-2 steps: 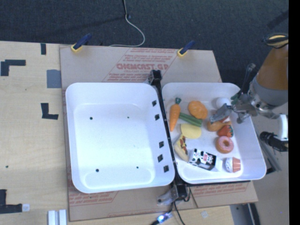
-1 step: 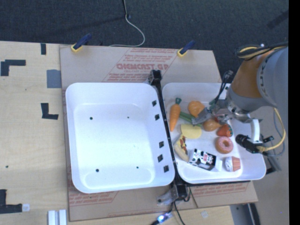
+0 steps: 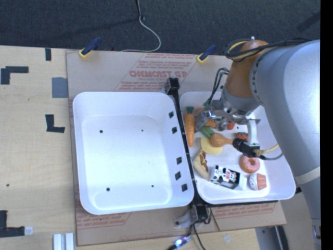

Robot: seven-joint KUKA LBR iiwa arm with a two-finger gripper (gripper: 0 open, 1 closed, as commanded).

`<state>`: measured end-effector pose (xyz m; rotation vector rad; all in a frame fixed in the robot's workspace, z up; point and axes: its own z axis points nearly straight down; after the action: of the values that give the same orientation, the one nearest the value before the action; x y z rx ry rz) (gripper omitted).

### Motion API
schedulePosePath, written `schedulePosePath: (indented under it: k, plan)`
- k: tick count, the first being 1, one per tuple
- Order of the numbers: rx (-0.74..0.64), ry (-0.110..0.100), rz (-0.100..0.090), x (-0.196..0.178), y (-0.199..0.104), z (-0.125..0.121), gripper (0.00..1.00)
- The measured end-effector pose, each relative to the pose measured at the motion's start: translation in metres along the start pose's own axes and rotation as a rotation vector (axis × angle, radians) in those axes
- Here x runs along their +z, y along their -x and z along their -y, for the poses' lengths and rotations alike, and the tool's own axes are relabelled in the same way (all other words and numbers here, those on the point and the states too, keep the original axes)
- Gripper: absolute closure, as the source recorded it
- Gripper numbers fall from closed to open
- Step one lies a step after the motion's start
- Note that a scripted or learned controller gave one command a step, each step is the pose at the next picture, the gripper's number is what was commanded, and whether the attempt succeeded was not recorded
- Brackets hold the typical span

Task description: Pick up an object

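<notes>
The right bin (image 3: 278, 189) holds several small toy foods: an orange carrot (image 3: 189, 127), a yellow pear-like piece (image 3: 217, 140), a pink doughnut (image 3: 250, 164), a black and white box (image 3: 225, 176) and a red and white piece (image 3: 257, 181). My gripper (image 3: 221, 117) is down in the upper part of this bin, just above the yellow piece and right of the carrot. Its fingers are lost among the small objects and the wrist hardware. I see nothing plainly held between them.
The left bin (image 3: 83, 105) lies beside the right one, with a black divider (image 3: 179, 134) between them. The grey arm with its orange band (image 3: 244, 77) covers the right bin's far right side. Cardboard lies under both bins.
</notes>
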<state>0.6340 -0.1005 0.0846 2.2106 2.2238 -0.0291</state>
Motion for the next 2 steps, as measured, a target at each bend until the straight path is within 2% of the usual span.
schedulePosePath:
  k: [1,2]
  plan:
    - [0.008,0.011,-0.010,-0.0007,-0.0020,-0.0348,0.00]
    - [0.003,0.008,-0.014,-0.0102,-0.0065,-0.0340,1.00]
